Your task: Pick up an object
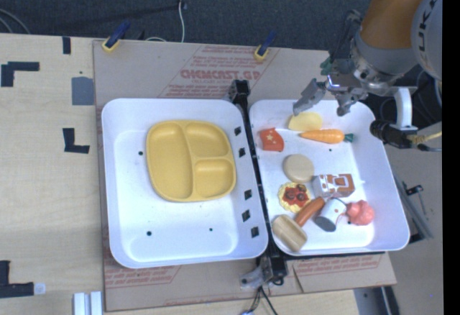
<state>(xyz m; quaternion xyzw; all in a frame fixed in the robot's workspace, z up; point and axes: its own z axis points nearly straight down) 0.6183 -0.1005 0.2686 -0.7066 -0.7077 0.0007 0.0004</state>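
Observation:
My gripper (328, 100) hangs open over the far edge of the right bin (384, 195), its two fingers spread apart with nothing between them. Just below it lie a pale yellow chip-shaped piece (305, 121) and an orange carrot (323, 137). Further down the bin are a red strawberry-like piece (271, 139), a beige round cookie (297, 167), a small pizza (294, 195), a brown and white block (336, 184), a sausage (309, 211), a pink piece (361, 212) and a bread roll (289, 233).
The left bin (122, 177) holds a yellow divided plate (191, 160). A black hinge strip (246, 162) runs between the two bins. Cardboard (208, 72) lies under both, clamped at the back. The arm's grey and orange body (399, 11) fills the upper right.

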